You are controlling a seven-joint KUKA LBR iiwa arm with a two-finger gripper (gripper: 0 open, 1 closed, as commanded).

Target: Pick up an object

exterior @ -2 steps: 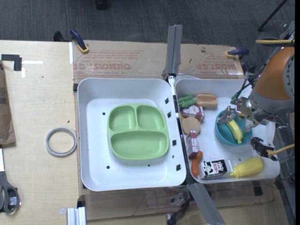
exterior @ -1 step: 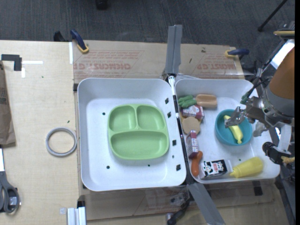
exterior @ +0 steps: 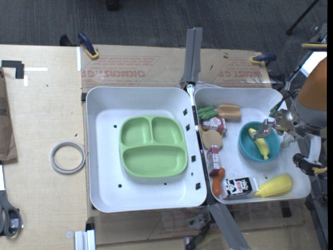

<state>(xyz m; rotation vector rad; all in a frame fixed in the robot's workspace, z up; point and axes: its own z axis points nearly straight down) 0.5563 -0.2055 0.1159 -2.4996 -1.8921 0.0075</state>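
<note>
The right bin (exterior: 237,94) holds several small items. A blue bowl (exterior: 248,146) with a yellow banana-like piece (exterior: 262,146) in it sits toward the bin's right side. My gripper (exterior: 265,129) hangs over that bowl, right above the yellow piece, with the grey arm and its orange band (exterior: 317,90) behind it. Along the bin's left wall lie a green bean toy (exterior: 206,111), a tan bun (exterior: 229,111), a red-and-white packet (exterior: 214,124), a round tan cookie (exterior: 211,139) and an orange carrot (exterior: 217,181). A black-and-white carton (exterior: 239,186) and a yellow bottle (exterior: 274,185) lie at the front.
The left bin (exterior: 99,139) holds a green divided plate (exterior: 153,146). A grey post (exterior: 192,56) stands where the bins meet. On the bench at left lie a tape ring (exterior: 67,157), scissors (exterior: 8,220) and a brown bag (exterior: 6,119).
</note>
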